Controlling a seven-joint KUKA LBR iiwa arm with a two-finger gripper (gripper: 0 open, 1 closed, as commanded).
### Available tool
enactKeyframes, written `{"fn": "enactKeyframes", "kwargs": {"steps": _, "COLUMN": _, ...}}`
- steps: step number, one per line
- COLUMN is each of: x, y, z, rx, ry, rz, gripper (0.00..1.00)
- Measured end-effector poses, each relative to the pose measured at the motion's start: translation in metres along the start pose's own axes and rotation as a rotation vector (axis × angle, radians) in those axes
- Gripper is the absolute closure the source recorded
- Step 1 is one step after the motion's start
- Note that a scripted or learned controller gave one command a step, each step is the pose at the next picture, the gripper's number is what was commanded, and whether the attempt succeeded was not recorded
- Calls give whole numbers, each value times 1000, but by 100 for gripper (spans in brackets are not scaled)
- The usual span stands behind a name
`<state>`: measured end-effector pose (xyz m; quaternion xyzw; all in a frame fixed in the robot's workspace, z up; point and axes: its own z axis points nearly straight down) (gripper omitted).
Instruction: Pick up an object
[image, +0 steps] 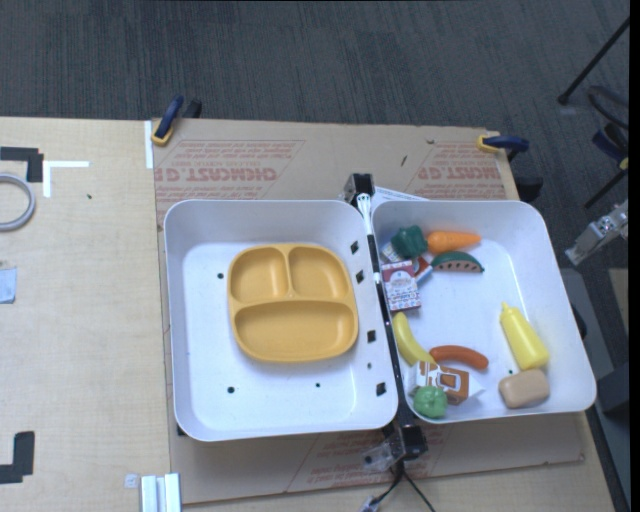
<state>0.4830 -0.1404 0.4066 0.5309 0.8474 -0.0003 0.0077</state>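
- White plastic bins are sitting side by side, two of them: the left bin (190, 330) and the right bin (545, 260).
- One yellow divided plate (293, 302) with three compartments is lying in the left bin.
- Ten small toys are waiting in the right bin:
  - one carrot (452, 240)
  - one watermelon slice (457, 263)
  - one dark green piece (410, 241)
  - one red-and-white packet (401, 287)
  - one banana (408, 338)
  - one sausage (460, 356)
  - one yellow squeeze bottle (522, 337)
  - one tan bread roll (524, 388)
  - one orange-and-white carton (449, 381)
  - one green vegetable (430, 402)
- Two blue clamps (170, 118) are pinning the cardboard sheet (230, 165).
- Whether the gripper is spread or pressed together, I cannot tell.
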Motion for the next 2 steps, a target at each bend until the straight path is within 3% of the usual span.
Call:
{"fn": "enactKeyframes", "kwargs": {"steps": 1, "x": -1, "y": 1, "z": -10, "rx": -2, "ry": -4, "rz": -3, "gripper": 100}}
{"fn": "enactKeyframes", "kwargs": {"steps": 2, "x": 28, "y": 7, "z": 118, "rx": 2, "ry": 13, "rz": -553, "gripper": 100}}
